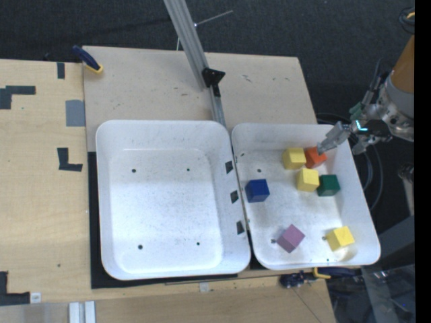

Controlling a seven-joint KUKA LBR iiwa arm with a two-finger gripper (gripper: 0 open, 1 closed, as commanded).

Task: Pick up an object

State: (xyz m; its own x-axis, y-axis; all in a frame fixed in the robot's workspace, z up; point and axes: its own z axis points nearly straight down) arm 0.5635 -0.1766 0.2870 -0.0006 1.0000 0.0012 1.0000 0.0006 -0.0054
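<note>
My gripper (330, 141) sits at the orange block (314, 157) — finger state cannot be determined — yellow block (293, 158) just beside.

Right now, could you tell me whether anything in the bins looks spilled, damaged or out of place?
Nothing stands out. The blocks sit scattered in the right bin, none broken or outside it; the orange block is tucked against a yellow block, with the gripper right at it.

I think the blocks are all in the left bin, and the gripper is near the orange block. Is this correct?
Not quite: the camera view shows the blocks all in the right bin, not the left. The gripper is indeed near the orange block.
</note>
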